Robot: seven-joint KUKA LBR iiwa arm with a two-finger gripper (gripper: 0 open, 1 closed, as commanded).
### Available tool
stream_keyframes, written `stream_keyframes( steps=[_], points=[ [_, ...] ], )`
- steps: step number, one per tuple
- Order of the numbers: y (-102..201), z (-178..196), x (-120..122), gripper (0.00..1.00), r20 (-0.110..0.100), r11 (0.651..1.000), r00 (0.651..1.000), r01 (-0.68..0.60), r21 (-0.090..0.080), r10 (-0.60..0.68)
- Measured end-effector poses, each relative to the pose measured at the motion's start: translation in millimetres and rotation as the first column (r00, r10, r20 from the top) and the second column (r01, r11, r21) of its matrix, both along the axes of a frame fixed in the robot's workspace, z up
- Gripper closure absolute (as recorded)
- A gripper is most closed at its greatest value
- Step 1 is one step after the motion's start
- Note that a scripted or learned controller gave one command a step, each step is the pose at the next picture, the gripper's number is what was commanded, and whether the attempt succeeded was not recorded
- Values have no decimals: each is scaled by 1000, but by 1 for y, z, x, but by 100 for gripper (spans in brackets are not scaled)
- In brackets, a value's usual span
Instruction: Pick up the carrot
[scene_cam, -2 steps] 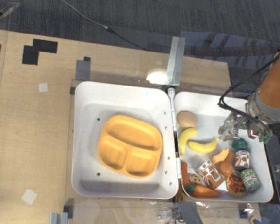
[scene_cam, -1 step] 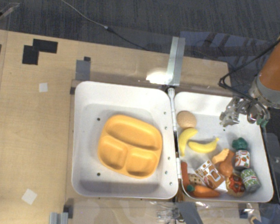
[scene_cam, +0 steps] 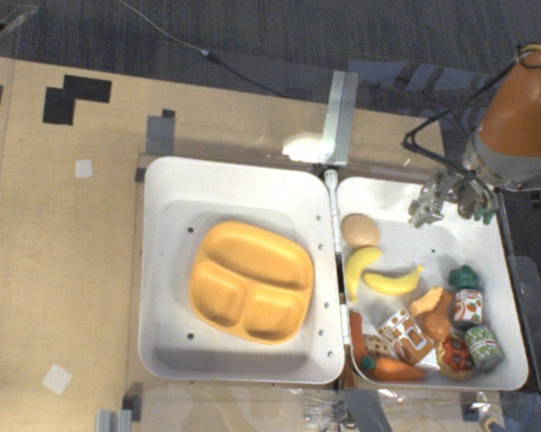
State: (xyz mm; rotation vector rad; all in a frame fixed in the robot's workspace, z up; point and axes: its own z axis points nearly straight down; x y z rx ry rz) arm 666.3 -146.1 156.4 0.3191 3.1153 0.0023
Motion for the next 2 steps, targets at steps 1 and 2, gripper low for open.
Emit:
stream_keyframes(
  steps=[1, 2],
  points=[
    [62, -9, -42, 100, -2, 996, 996, 92, 2, -92],
    [62, -42, -34, 100, -3, 985, 985, 170, 1, -170]
  ],
)
